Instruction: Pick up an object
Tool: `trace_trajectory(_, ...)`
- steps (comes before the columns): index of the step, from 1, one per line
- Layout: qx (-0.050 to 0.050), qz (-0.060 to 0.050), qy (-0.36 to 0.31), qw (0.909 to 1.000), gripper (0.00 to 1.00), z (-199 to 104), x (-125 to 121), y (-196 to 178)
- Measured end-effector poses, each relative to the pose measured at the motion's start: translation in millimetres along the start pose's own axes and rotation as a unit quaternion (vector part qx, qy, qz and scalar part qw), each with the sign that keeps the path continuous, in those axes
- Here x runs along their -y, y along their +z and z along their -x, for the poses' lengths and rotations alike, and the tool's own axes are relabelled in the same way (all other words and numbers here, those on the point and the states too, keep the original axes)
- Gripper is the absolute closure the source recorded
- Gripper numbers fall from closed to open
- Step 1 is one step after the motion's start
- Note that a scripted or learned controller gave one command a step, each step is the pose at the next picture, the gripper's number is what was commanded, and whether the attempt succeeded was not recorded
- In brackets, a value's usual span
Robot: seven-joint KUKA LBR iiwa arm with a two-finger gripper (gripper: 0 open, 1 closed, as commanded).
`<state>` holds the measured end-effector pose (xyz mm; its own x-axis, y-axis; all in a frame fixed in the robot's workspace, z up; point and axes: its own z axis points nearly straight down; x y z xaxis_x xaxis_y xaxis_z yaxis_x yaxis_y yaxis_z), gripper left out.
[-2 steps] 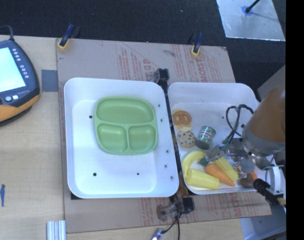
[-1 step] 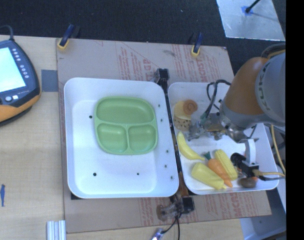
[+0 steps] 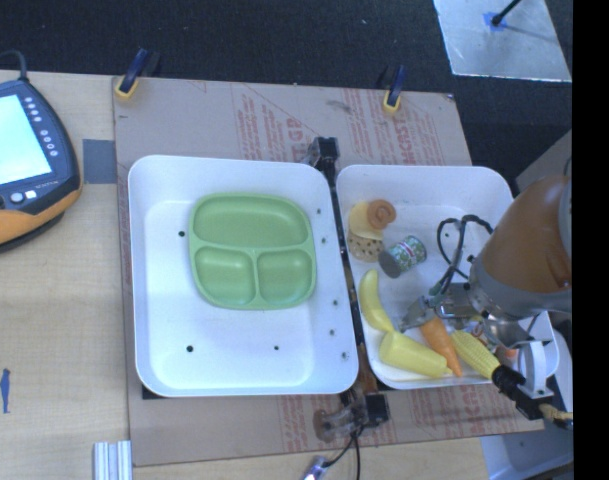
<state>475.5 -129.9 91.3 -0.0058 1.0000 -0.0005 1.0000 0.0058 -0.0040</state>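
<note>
Camera view: gripper [image 3: 439,313] is hanging low in the right bin [image 3: 424,180], over the carrot [image 3: 441,338]. Fingers' state: cannot tell, wrist is blocking them. Nothing is looking lifted, so the pick is likely pending. Count: two bins, one green tray [image 3: 252,250] in the left bin [image 3: 154,268], one carrot, one banana [image 3: 374,303], one can [image 3: 403,255].

An orange plastic carrot [image 3: 441,339] lies slanted near the front edge of the right white bin [image 3: 424,176]. Beside it lie a yellow plastic wedge [image 3: 411,354], a yellow banana [image 3: 372,303], a small tin can [image 3: 403,254] and a tan wooden block [image 3: 370,229].
</note>
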Motion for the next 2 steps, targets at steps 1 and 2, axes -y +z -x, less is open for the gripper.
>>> trace_trajectory(1, 0.000, 0.000, -0.003, 1.0000, 1.00, 1, -1, -10)
trace_trajectory(2, -0.001, 0.001, 0.000, 1.0000, 1.00, -60, -2, -101)
